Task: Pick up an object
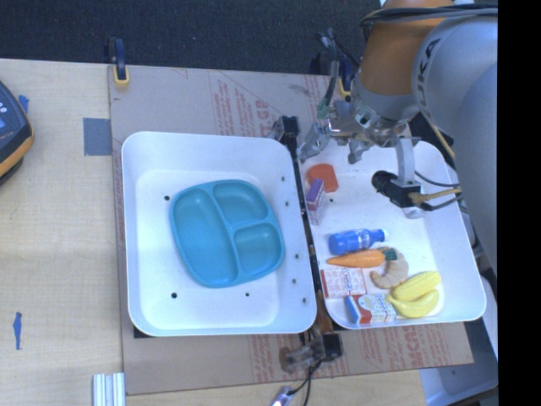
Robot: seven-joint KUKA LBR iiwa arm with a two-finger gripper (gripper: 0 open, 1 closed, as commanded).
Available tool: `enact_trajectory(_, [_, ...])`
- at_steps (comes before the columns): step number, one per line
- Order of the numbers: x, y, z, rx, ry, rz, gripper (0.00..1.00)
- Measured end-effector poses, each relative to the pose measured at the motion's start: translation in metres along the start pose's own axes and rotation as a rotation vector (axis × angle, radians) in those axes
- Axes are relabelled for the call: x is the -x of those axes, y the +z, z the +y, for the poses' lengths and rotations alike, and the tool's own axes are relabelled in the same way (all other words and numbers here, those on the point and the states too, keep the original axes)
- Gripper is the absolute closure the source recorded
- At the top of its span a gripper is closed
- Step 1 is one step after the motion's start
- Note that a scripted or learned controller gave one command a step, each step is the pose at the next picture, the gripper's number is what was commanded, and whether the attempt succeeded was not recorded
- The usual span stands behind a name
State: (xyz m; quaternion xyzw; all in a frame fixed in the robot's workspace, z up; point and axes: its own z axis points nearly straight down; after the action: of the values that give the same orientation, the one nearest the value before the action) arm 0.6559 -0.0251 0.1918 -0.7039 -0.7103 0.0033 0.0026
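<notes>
Right bin [452, 252]: gripper [334, 146] at its 11 o'clock corner, grip state cannot be told; orange block [322, 176] just beneath at 6 o'clock. Blue bottle [355, 241], carrot [357, 260] and banana [416, 293] lie toward 5 o'clock. Left bin [144, 227]: blue divided tray [226, 232], central.

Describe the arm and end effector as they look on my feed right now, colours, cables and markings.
The arm is a bulky light-grey casing with an orange band above the wrist and part of dark lettering on the grey shell. Below it sits a metallic end effector with thin silver parts. Black cables loop beside it.
</notes>
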Motion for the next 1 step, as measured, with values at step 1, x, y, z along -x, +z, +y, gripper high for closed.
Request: enact_trajectory(1, [0.0854, 0.0937, 0.0036, 0.015, 0.006, -0.001, 0.0])
